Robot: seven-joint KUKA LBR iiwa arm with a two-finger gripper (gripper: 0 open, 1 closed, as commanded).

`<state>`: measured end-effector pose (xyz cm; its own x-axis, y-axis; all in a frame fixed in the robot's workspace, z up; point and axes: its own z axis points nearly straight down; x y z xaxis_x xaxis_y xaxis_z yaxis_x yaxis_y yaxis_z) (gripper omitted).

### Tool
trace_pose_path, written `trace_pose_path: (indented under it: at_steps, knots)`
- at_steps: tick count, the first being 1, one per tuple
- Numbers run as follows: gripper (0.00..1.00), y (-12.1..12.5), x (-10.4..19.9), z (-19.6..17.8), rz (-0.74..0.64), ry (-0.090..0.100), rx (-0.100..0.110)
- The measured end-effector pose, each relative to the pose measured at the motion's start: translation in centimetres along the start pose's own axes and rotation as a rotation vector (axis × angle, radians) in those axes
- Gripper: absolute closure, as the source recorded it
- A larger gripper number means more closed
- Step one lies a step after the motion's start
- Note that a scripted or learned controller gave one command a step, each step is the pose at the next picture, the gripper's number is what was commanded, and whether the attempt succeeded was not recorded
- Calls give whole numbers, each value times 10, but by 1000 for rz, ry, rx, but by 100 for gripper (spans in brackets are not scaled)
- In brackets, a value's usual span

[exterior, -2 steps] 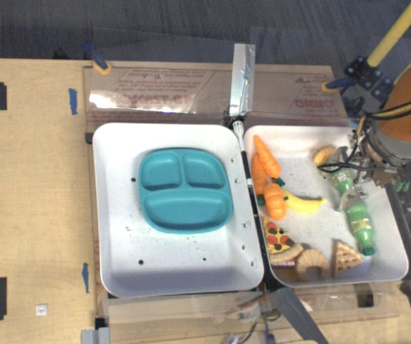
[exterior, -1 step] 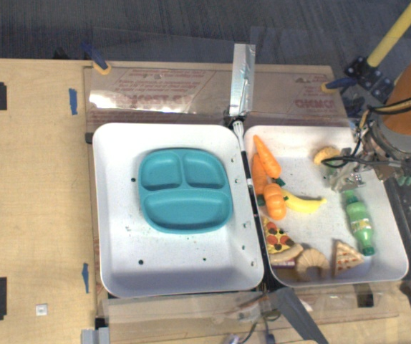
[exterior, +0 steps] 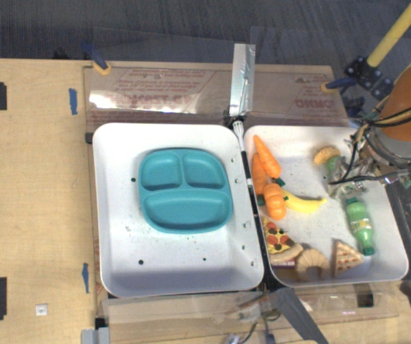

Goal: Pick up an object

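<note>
Gripper (exterior: 350, 169), at the right bin's (exterior: 395, 267) far right, hangs over its contents near a croissant (exterior: 326, 155) and a green bottle (exterior: 359, 225); nothing visibly sits between its tips, and whether they are apart or together cannot be told. Step in hand: approach, apparently. The next move calls for descending squarely onto one object. The left bin (exterior: 119, 256) bears a teal tray (exterior: 185, 190).

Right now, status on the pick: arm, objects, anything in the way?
Gripper low over right bin, nothing seen held. Bottle lies just below it. Banana and croissant close by.
</note>
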<state>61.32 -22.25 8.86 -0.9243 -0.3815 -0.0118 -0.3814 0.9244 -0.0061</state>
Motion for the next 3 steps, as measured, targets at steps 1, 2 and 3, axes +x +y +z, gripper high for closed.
trace_pose_path:
  at_steps: [1, 2, 3]
  knots:
    - [100, -18, -54, 1, 75, 2, -3]
    - [100, -5, -10, 0, -225, 4, -4]
    - [100, 7, 17, 0, -476, 2, -4]
